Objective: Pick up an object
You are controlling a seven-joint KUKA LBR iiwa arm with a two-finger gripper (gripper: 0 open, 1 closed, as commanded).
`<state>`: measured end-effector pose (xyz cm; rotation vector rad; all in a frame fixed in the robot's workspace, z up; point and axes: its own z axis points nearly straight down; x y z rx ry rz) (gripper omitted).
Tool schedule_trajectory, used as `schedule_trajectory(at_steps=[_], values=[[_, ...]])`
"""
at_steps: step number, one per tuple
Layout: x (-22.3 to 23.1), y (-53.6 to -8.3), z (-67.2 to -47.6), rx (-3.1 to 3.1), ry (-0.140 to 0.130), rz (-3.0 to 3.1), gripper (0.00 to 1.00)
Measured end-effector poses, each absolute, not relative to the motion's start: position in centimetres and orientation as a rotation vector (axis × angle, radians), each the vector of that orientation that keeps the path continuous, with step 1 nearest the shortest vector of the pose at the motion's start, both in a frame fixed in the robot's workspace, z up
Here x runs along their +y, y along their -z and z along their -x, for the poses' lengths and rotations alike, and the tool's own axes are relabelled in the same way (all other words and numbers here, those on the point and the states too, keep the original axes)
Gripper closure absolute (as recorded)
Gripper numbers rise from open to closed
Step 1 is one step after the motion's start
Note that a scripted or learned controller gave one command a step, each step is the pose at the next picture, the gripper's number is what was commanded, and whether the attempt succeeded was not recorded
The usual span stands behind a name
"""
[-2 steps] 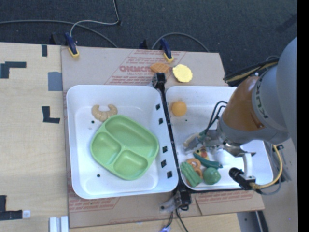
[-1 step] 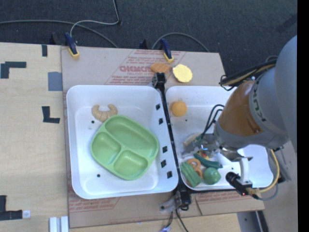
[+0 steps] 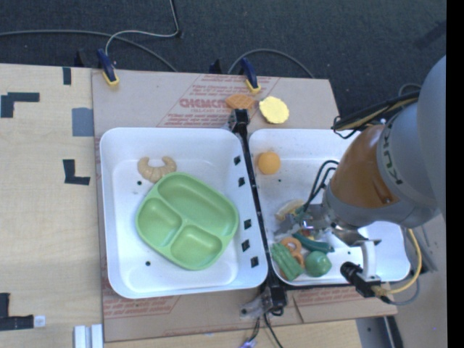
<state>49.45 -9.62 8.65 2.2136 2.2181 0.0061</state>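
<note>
White bins, two of them side by side on cardboard, and I'm working the right bin (image 3: 319, 143). Just the one overhead camera, so that's the whole tour.

My arm (image 3: 391, 172) comes in from the right and bends down over the near part of that bin, wrist parked right above the toy pile. My claw (image 3: 308, 227) sits low in the clutter, and honestly I can't tell how it's set, because my own wrist hides it from above. So no claims about holding anything.

The pile is where the pickable stuff is: a green veggie (image 3: 285, 262) lying along the near-left corner, an orange ring (image 3: 292, 247) on top of it, a green ball (image 3: 317, 264) just beside, and a teal piece (image 3: 313, 243) right under my claw. My guess is the teal piece or something touching it is the target, since that's where I'm pointed. Everything's jammed together there, so a clean grab looks tricky.

An orange ball (image 3: 269, 162) sits alone further back near the divider, well apart from me. That'd be the easier pick, imo.

The left bin (image 3: 116, 194) has a green tray (image 3: 187, 221) and a croissant (image 3: 156, 168) behind it. A yellow disc (image 3: 274, 110) and a cookie (image 3: 240, 101) lie outside on the cardboard.
</note>
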Motion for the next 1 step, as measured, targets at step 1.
schedule_trajectory(at_steps=[1], values=[[-9.69, -9.62, -49.46, 2.217, -0.004, -2.214, 1.00]])
